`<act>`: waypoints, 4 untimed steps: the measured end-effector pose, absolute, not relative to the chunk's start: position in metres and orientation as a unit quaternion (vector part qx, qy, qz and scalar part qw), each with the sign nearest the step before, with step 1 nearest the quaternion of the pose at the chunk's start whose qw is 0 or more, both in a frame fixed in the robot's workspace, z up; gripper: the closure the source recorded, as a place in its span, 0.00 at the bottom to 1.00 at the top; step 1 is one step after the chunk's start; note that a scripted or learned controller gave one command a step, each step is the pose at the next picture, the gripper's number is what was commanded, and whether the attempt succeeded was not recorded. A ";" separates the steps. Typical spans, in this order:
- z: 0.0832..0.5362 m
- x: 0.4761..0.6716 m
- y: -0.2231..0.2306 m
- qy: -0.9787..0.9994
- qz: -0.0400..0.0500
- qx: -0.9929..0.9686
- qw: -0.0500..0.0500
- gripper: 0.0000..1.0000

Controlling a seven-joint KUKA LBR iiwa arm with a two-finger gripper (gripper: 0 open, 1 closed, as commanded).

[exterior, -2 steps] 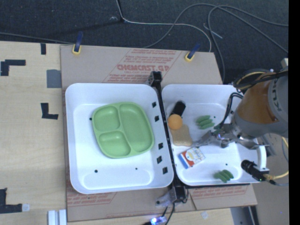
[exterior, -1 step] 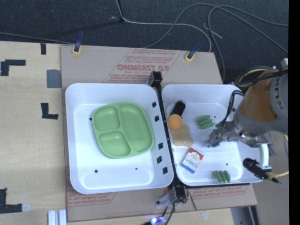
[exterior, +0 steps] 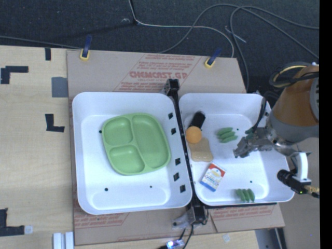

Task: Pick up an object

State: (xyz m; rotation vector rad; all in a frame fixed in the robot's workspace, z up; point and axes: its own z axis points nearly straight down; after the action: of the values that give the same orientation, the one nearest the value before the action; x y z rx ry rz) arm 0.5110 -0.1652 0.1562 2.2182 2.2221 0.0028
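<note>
Arm: reaches in from the right, wrist angled down-left over the right bin (exterior: 259, 101).
Gripper (exterior: 244, 150): finger state cannot be told.

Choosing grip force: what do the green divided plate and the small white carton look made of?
Green divided plate: likely moulded plastic, uniform matte colour, rounded compartment ridges. Small white carton: probably printed cardboard or a plastic toy copy, flat faces, red and blue print; too small to tell.

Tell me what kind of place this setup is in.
Most likely a robotics lab test bench, not a home. Two white bins sit clamped on a cardboard sheet, toy food such as a small orange ball lies inside, and loose cables trail behind the robot arm.
</note>
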 end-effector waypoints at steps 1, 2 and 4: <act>0.203 0.511 -0.156 0.708 0.001 0.706 0.002 1.00; 0.265 0.514 -0.162 0.708 0.001 0.707 0.003 1.00; 0.252 0.527 -0.103 0.709 0.000 0.705 -0.001 1.00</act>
State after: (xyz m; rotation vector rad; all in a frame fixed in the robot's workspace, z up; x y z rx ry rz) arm 0.5270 -0.1034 0.2523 2.2155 2.2300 -0.0003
